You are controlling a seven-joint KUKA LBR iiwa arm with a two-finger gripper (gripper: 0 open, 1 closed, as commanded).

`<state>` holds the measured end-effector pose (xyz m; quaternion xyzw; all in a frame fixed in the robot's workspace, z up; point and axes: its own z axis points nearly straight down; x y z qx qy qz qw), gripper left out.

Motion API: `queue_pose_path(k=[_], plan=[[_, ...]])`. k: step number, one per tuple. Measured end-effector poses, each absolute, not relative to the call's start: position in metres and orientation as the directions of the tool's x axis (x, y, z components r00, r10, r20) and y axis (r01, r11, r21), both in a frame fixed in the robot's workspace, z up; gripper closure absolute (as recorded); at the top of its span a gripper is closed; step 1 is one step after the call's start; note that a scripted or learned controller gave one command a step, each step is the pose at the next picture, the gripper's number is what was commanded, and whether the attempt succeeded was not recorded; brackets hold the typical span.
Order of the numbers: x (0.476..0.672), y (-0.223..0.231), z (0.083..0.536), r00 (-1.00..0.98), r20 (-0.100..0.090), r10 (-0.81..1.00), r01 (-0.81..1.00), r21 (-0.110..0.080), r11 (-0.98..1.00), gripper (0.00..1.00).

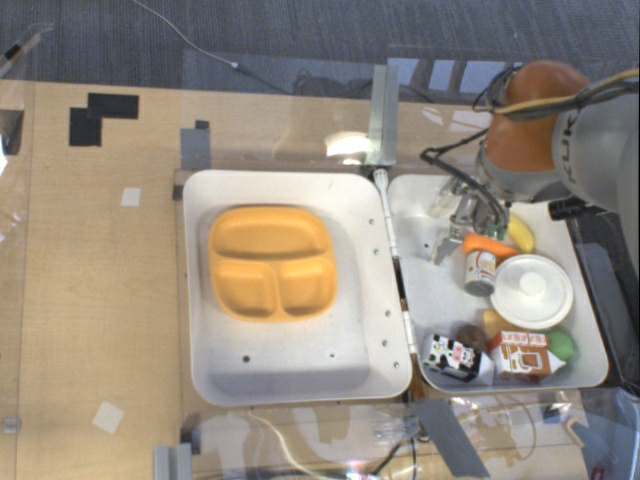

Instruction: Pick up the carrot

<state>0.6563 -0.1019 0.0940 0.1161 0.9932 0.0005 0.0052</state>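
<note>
Your hand (462, 220) hangs low over the upper part of the right bin (420, 298), its metal fingers reaching down just above the carrot (484, 243). The linkage hides their tips, so you cannot tell from this view whether they are spread or closed, and nothing shows the carrot between them. Treat it as not yet grasped.

The carrot lies flat on the bin floor, near the bin's upper middle. Its long axis runs roughly left to right across the view, tilted a little downward toward the right. The left end sits right under the hand; the right end points toward the yellow banana-like piece (520, 234). Which end is the tip is too small to tell.

It is crowded in (likely why the hand comes from above and from the open left side): a small can (481, 271) touches or nearly touches it from below, and the white bowl (533, 290) sits just beside that. Lower in the bin lie a black-and-white carton (454, 356), a red-and-white carton (523, 356) and a green piece (562, 345).

The left bin (290, 378) holds a yellow divided tray (270, 261), well apart from all this.

In my judgement, closing across the carrot's short width risks nudging the can.
</note>
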Motion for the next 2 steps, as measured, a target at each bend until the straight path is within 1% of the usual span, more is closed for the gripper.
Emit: queue_pose_path(k=[1, 2], plan=[[0.628, -0.084, 0.131, -0.928, -0.009, 0.373, 0.373, 0.004, 0.928, 0.00], [0.619, -0.102, 0.119, -0.809, -0.007, 0.587, 0.587, 0.004, 0.810, 0.00]])
